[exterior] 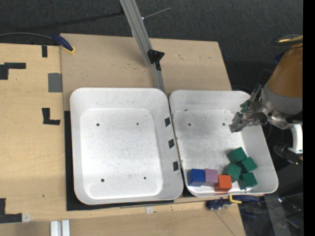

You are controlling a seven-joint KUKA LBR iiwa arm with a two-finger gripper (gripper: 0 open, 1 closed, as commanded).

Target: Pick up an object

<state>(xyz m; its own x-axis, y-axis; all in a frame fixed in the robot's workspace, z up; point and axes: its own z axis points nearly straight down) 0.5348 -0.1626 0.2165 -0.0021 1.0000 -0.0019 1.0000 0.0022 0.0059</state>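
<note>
Fingers (237, 124) above right bin (206, 102), blocks (239, 167) clustered in its near corner

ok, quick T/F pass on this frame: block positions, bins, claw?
1. All blocks lie in the right bin. True.
2. The blue block touches the purple block. True.
3. The orange block sits in the left bin. False: right bin, beside the purple block.
4. The claw holds a green block. False: the green blocks lie on the bin floor, apart from it.
5. The claw is over the right bin. True.
</note>
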